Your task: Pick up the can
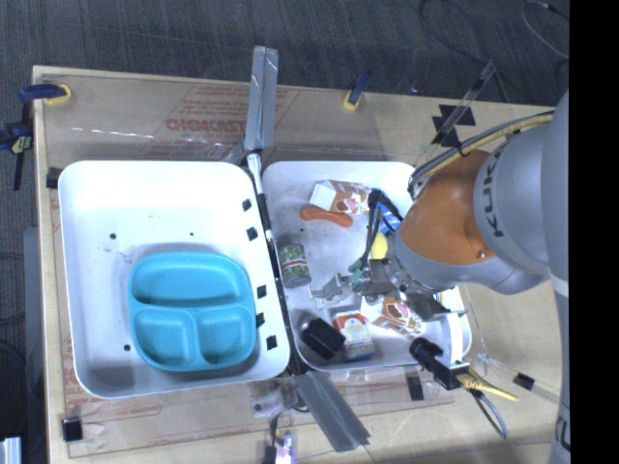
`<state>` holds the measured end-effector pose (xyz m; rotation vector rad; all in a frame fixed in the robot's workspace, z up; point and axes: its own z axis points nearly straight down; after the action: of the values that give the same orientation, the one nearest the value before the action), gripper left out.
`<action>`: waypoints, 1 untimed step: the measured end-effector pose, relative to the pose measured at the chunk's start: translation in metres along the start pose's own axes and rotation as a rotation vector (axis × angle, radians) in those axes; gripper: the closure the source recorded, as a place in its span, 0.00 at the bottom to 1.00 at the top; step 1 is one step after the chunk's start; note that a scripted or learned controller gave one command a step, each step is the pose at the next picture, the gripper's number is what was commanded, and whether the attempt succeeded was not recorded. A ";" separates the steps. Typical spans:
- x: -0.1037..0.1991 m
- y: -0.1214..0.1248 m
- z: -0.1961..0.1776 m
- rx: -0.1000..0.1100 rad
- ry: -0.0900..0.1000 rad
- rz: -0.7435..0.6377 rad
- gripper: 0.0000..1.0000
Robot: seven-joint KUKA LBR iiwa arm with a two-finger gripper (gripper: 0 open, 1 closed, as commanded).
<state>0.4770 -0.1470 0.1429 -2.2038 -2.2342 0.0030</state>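
Grey arm (522, 211) with its orange band reaches over the right white bin (290, 187), its pincer (360, 280) low among the clutter; whether it is apart or together cannot be told. Small green-labelled metal can (293, 263) lies by that bin's left wall, apart from the pincer. Left white bin (97, 201) holds a blue three-compartment plastic tray (191, 309).

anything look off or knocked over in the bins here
Nothing looks spilled or damaged. The can lies on its side against the left wall of the right bin, apart from the gripper. The other items there are jumbled loosely. In the left bin, the blue tray sits flat.
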 end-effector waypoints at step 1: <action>0.032 0.002 0.032 -0.008 -0.003 0.012 0.00</action>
<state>0.4785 -0.1151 0.1108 -2.2225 -2.2270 -0.0031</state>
